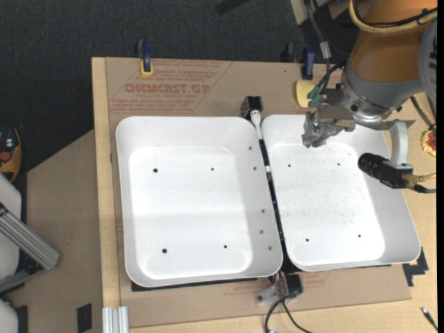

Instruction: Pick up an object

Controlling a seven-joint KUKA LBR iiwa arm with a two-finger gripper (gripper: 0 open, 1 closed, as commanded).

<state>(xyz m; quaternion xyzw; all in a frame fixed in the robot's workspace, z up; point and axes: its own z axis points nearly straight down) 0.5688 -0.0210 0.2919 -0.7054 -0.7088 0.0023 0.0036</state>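
**Gripper parked over the back of the right bin, can't spot anything to grab**

So the grey two-finger gripper hangs over the far end of the shallow white plastic right bin, close to that bin's back rim. It's small, dark and seen from above, so honestly I cannot tell how its tips are set, and I can't make out anything in them either.

Above and to the right of the gripper sits the grey arm with its orange band, cut off by the top and right edges. Just right of and a bit below the gripper there's a black cylindrical part on a white bracket sticking out over the bin.

As for an object to pick: no idea where it is. The bin floor below the gripper just has faint smudges and a few small dark dots. Well off to the gripper's left lies the matching shallow white left bin, same dots.

A small pale yellow thing sits just above the gripper on the brown cardboard sheet, partly hidden by cables.
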